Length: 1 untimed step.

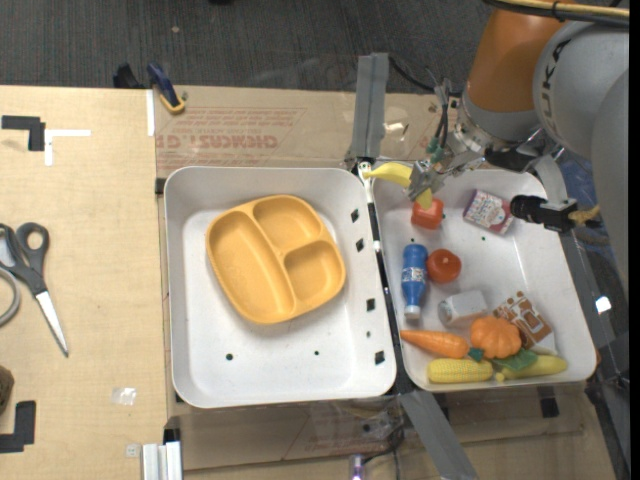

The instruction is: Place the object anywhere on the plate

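Corn cob (495, 369) lies along the right bin's near wall, carrot (436, 343) beside it. Gripper (424, 190) poised over small red-orange block (427, 213); finger state unclear. Yellow plate (275, 258) in left bin

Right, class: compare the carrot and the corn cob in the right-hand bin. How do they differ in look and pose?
The carrot is orange and tapers to a point, while the corn cob is yellow and blunt, with a bumpy surface. The carrot lies at a slant, with its tip towards the bin's left wall; the corn cob lies almost level along the bin's near wall. Both are long toy foods lying flat, close together.
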### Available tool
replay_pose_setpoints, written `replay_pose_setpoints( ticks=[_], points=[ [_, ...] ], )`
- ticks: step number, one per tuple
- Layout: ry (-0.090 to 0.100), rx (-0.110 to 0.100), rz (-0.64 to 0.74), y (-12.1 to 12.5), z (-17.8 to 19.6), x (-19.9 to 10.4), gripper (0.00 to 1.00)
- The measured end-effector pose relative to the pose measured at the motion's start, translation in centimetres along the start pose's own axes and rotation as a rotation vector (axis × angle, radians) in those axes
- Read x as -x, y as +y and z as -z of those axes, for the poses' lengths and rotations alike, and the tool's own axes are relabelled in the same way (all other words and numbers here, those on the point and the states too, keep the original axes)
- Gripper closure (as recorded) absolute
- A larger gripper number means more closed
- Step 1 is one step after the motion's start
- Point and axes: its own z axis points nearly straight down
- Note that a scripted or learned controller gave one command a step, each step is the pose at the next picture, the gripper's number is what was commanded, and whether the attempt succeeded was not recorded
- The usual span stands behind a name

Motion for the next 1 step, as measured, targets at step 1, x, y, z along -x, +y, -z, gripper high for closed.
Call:
replay_pose_setpoints(
  ticks=[1],
  points=[
    [0.001, 0.001, 0.05, -1.36, 0.04, -7.99, 1.0]
  ],
)
